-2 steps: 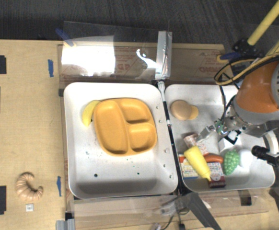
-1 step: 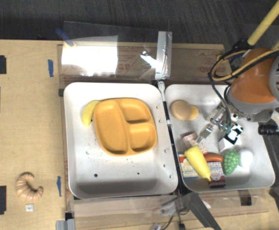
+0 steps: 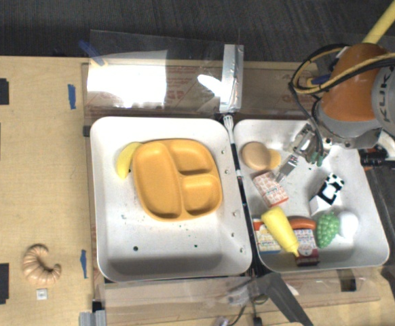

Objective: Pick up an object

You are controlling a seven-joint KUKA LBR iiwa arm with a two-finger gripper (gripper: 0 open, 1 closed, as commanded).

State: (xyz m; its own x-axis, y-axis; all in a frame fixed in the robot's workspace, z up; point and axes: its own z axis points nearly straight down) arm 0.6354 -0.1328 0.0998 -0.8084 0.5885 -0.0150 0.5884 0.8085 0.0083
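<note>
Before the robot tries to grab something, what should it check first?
1. Things to pick in the right white bin: ok, several lie there.
2. Gripper over that bin: ok, it hangs above the small red and white packet.
3. Nothing between the fingers yet: ok.
4. Room around the packet: not ok, the round tan bun sits close beside it.
5. Yellow bottle lying apart from others: not ok, it touches the red-labelled jar.
6. Gripper height above the packet: cannot tell.
</note>
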